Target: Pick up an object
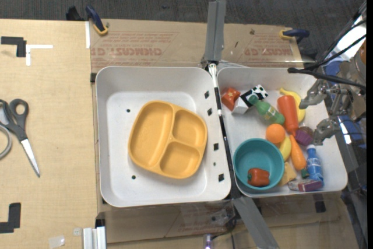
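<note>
Arm (355, 49) cut off by right edge; only wrist end in frame. Gripper (319, 114) blurred, fingers hard to separate (open or closed: cannot tell). Scissors (17, 131) cropped at left edge, one handle loop partly out. Banana (285, 148) mostly hidden under orange ball (275, 133) and carrot (288, 112). Purple packet (308, 185) at right bin's (335, 154) front corner too small to identify. Blue bottle (313, 165) label unreadable.

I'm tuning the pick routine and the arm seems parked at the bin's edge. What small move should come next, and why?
Probably shift the gripper a little leftward, over the toys, then lower. It sits at the right bin's right rim with nothing visible between its fingers, while the purple toy and the long orange carrot lie just to its left, the nearest graspable things.
</note>
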